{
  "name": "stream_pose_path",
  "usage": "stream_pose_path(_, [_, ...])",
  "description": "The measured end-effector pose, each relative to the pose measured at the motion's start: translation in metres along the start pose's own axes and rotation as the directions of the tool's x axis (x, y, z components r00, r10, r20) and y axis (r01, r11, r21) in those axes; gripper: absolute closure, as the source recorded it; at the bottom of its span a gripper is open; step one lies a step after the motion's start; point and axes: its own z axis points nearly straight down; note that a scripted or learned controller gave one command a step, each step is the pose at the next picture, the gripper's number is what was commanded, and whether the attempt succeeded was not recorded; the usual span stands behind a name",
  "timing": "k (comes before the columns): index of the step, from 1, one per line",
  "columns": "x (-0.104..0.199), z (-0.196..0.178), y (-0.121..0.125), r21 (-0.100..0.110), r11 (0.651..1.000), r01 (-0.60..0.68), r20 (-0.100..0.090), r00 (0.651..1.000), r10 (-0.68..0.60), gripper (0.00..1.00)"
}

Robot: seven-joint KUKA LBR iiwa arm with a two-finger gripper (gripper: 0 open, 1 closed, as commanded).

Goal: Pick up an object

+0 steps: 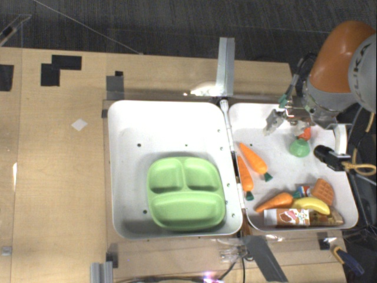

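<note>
My gripper [290,121] hangs over the upper part of the right bin [259,118], at the end of the grey arm with the orange band [341,55]. Just below and right of it lies a small green round object [299,148] with a red-orange piece [306,134] at its top. Two orange carrots [254,160] [245,177] lie by the bin's left wall. Along the front of the bin sit a third carrot [274,201], a yellow banana [313,205], a bottle on its side [297,217] and a brown ridged piece [323,190]. I see nothing held in the gripper.
The left bin [126,158] holds a green divided plate [186,191]. A metal post [226,66] stands behind the divider between the bins. Black cables and the arm's hardware [353,158] crowd the right bin's right edge.
</note>
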Motion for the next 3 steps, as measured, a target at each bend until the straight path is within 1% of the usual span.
stream_pose_path(1, [0.019, 0.061, 0.013, 0.0, 1.0, 0.029, 0.0, 1.0, -0.029, 0.0])
stream_pose_path(2, [0.018, 0.096, -0.033, -0.012, 0.992, 0.129, 0.003, 0.992, -0.129, 0.0])
stream_pose_path(3, [0.02, 0.083, -0.03, -0.02, 0.991, 0.13, 0.0, 0.991, -0.13, 1.0])
